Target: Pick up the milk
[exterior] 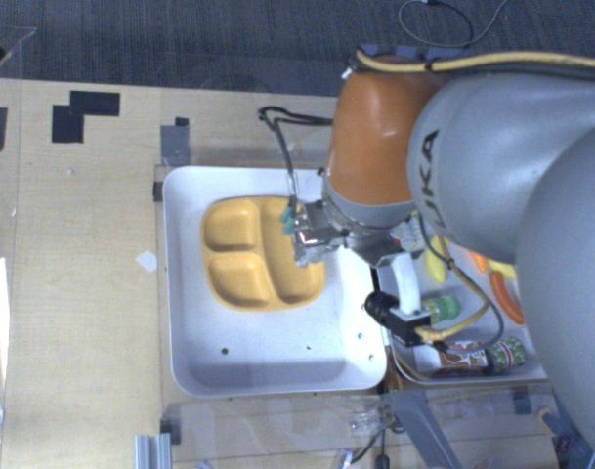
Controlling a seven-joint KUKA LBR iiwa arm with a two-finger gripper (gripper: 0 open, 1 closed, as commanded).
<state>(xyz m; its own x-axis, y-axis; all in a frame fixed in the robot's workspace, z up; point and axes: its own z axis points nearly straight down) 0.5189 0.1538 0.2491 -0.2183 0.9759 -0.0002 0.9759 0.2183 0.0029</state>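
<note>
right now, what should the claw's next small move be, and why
Probably a shift right, toward the right bin. The claw hangs over the yellow tray, the one thing I see in the left bin. Loose things, like a bottle, lie in the right bin, so the milk is likelier there, hidden under the arm.
</note>
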